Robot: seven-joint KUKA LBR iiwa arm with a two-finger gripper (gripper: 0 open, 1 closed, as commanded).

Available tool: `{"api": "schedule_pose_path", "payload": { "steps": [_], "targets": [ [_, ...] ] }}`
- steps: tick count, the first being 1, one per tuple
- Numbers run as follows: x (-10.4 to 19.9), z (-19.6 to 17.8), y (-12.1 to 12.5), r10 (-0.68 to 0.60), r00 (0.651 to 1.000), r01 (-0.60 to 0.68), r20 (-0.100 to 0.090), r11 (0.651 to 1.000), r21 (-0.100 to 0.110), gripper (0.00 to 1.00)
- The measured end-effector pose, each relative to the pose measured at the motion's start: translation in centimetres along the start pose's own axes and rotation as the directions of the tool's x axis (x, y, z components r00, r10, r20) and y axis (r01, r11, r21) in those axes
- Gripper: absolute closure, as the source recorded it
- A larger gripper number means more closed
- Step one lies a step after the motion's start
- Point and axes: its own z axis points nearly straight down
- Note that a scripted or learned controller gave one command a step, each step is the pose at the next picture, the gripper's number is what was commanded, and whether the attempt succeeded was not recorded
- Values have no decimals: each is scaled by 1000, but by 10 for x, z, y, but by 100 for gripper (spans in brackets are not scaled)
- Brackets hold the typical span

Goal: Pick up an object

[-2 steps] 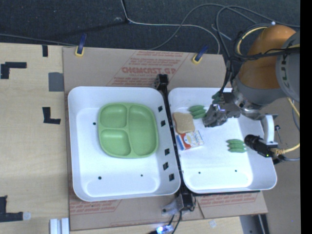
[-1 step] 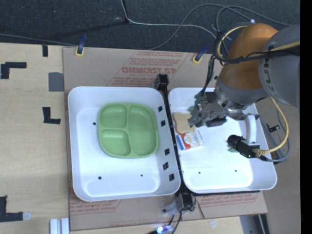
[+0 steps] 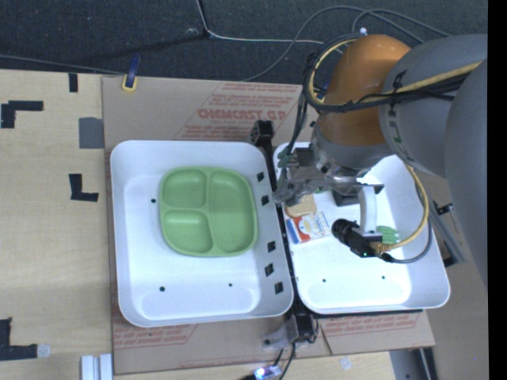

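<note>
My gripper (image 3: 295, 187) hangs low over the left side of the right bin (image 3: 412, 291), close to the wall between the two bins. Directly under and in front of it lies a small tan object (image 3: 302, 207), partly covered by the gripper. Just in front of that is a flat white packet with red and blue print (image 3: 310, 227). Whether the gripper touches the tan object cannot be made out. The orange band and grey wrist hide the back of the right bin.
The left bin (image 3: 139, 291) holds a green divided plate (image 3: 208, 211) in its middle. Both bins rest on a brown cardboard sheet (image 3: 230, 109) on the wooden bench. Cables run across the dark floor behind.
</note>
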Motion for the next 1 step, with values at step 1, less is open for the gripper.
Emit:
{"api": "schedule_pose_path", "payload": {
  "steps": [1],
  "targets": [
    [61, 8, 14, 0, 1000, 0, 1, 1000, 0, 100]
  ]
}}
